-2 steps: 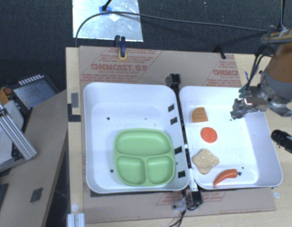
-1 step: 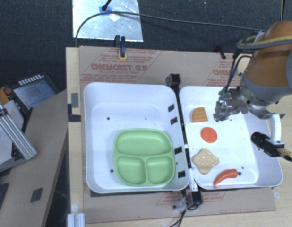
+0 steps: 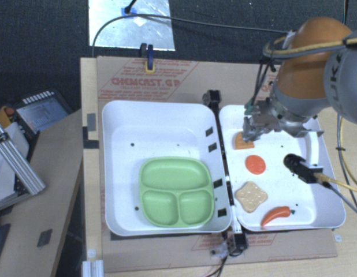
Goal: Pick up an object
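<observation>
My gripper (image 3: 251,130) is low over the back left part of the right bin (image 3: 328,209). Its tip is right above and touching or nearly touching a small orange block (image 3: 244,143), which is partly hidden by it. In front of the block lie a red round slice (image 3: 255,164), a beige cracker-shaped piece (image 3: 250,195) and a red chili pepper (image 3: 276,214), all loose on the bin floor.
The left bin (image 3: 126,126) holds a green divided plate (image 3: 176,191) at its front. A black divider strip (image 3: 220,154) runs between the two bins. The arm's grey and orange body (image 3: 314,56) hangs over the right bin's back corner.
</observation>
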Controlling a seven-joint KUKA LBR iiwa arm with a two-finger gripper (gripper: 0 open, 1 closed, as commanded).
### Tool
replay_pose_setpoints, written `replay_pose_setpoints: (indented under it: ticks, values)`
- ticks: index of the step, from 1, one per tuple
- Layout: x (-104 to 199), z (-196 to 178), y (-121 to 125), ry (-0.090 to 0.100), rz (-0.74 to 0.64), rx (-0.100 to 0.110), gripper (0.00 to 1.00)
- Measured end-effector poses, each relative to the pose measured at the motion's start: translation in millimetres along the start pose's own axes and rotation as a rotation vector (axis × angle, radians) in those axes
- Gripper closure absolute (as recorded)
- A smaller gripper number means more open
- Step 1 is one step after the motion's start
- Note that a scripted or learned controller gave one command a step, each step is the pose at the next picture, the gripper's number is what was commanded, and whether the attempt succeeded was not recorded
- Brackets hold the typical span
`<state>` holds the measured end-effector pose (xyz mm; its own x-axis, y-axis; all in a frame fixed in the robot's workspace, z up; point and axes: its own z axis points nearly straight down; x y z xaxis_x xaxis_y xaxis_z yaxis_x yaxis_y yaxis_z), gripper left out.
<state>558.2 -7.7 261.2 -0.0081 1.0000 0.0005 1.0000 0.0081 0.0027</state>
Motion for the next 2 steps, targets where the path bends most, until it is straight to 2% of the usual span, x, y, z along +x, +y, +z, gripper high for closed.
replay_pose_setpoints:
  ticks: [1, 2]
  values:
    - [56.3, 3.5, 16.9, 0.001, -0.002, 0.000, 1.00]
    - [109.4, 3.9, 17.7, 0.001, -0.002, 0.000, 1.00]
